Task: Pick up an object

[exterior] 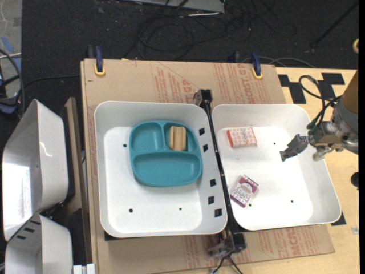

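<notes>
In the right bin (319, 204) lie a small red-and-white box (242, 137) near the back left and a pink-and-white packet (244, 190) toward the front left. My gripper (293, 148) hangs over the right part of this bin, to the right of the box and well apart from both items. Nothing shows in its grasp. The left bin (114, 210) holds a teal divided plate (162, 167) with a tan block (178, 138) in its back right compartment.
A black divider (215, 164) runs between the two bins. White tubs (31, 170) stand off the bench at the left. Two clamps (100, 67) (256, 68) grip the board's far edge, and cables lie on the dark floor beyond.
</notes>
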Robot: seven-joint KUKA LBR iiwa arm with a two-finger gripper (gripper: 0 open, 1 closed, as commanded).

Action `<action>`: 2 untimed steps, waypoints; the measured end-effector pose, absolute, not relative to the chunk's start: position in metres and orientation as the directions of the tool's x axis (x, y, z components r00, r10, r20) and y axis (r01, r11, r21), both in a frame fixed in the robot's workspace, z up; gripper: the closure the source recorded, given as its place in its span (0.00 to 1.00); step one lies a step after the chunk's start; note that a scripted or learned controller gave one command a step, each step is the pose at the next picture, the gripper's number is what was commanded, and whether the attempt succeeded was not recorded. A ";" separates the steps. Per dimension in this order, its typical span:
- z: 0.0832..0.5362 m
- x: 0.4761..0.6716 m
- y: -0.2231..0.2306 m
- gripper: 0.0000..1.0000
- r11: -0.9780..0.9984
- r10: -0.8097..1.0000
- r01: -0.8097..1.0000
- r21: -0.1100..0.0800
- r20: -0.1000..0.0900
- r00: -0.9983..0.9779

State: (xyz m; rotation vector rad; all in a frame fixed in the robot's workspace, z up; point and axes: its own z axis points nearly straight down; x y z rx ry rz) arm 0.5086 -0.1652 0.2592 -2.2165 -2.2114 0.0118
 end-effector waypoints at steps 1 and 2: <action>0.266 0.511 -0.164 0.00 0.001 1.000 1.000 0.000 0.000 -0.001; 0.214 0.516 -0.173 0.00 -0.002 1.000 1.000 -0.005 0.001 0.002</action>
